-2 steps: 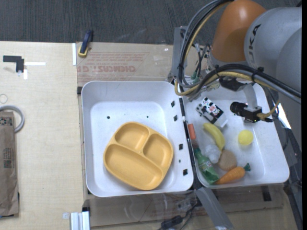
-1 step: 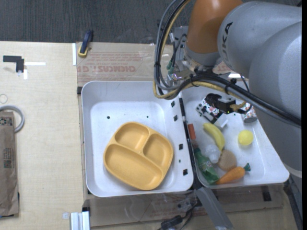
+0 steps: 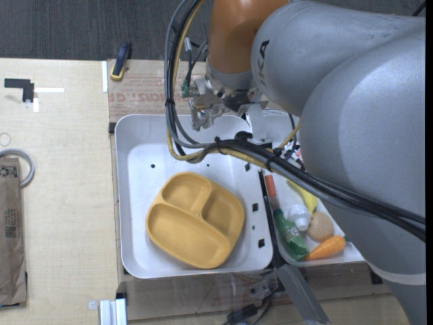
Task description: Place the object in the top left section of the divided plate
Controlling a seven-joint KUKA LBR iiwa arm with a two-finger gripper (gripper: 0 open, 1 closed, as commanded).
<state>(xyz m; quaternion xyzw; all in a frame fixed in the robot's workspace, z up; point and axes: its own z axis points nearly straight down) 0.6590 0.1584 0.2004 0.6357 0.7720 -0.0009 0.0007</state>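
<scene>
Overhead, we noted the two-finger gripper at the far bin edge; finger state indiscernible; yellow divided plastic plate lay nearer.

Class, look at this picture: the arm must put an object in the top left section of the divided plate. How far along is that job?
Nothing looks done yet: the yellow divided plate in the left bin has nothing in any section. The gripper hangs above that bin's far edge, with no object visible at it. The toy foods, including a carrot, lie in the right bin. Picking one and placing it is left.
</scene>
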